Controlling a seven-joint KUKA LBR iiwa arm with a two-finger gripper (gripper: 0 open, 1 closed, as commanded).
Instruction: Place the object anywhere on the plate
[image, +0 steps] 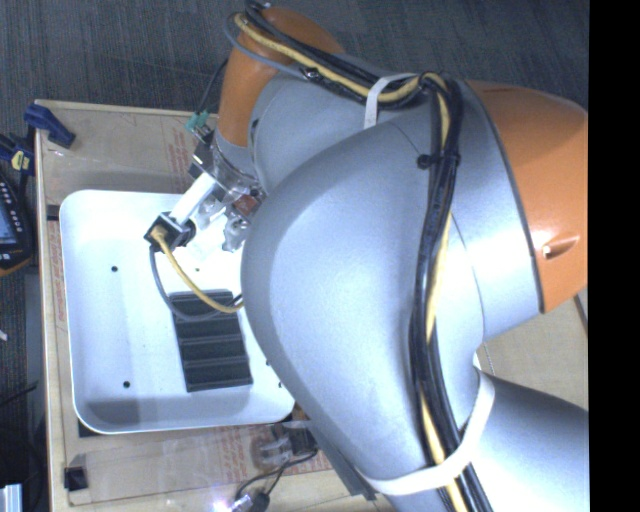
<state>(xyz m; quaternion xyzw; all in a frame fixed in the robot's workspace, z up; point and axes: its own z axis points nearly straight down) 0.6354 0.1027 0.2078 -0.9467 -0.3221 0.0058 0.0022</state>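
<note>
The arm (380, 300) hides the white bin's (90, 300) right side and part of the gripper (232, 230).

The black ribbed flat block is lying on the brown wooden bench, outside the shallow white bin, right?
Not quite. The black ribbed flat block is lying inside the shallow white bin, on its floor, not out on the brown wooden bench. The camera view shows white bin floor all around it.

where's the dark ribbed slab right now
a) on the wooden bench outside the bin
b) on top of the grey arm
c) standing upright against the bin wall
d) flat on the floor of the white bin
d: the dark ribbed slab lies flat on the floor of the white bin, well inside its rim.
</note>
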